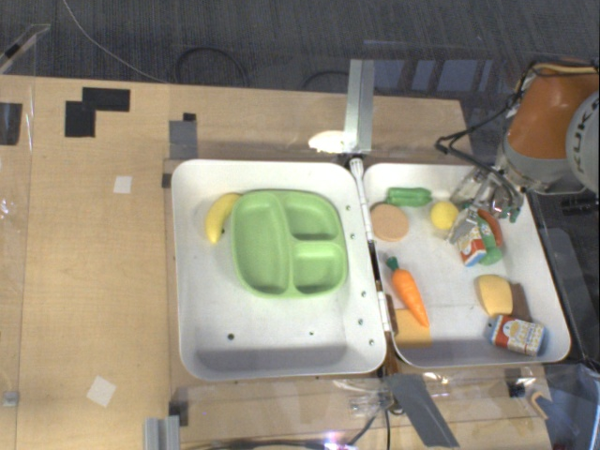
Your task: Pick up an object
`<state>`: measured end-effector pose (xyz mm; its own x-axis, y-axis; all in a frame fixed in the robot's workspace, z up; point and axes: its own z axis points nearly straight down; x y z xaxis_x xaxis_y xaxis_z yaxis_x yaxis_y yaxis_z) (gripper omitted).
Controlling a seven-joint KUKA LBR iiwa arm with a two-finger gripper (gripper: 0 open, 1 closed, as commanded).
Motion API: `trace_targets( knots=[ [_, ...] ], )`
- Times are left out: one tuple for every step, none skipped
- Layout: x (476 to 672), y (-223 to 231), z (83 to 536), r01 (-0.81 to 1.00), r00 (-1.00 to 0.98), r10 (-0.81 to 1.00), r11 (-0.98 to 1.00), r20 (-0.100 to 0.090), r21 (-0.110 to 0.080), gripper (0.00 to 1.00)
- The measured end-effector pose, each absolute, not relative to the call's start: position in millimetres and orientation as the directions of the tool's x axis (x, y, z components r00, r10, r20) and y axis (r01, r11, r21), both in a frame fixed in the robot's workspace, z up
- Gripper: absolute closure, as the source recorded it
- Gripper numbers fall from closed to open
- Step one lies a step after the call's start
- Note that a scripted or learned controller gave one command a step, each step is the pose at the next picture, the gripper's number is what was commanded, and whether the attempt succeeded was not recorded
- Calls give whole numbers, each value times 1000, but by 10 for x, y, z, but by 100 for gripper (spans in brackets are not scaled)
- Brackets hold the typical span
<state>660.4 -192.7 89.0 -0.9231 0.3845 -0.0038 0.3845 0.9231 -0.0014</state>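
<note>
near the front, carrot [409, 291] points leaf-end up-left; hand [472, 221] above red carton [484, 237], grip state unclear

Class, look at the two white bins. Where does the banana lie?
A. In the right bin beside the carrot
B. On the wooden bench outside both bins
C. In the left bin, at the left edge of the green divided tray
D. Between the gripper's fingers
C: the banana lies in the left bin, against the left edge of the green divided tray, while the carrot lies in the right bin.

Light wooden bench [84, 279], two white bins side by side, left bin [202, 336], right bin [548, 289]
</note>
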Motion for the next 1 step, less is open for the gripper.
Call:
trace_targets(
  knots=[
    [6658, -1912, 1043, 380, -925, 380, 925, -24, 3, 100]
  ],
)
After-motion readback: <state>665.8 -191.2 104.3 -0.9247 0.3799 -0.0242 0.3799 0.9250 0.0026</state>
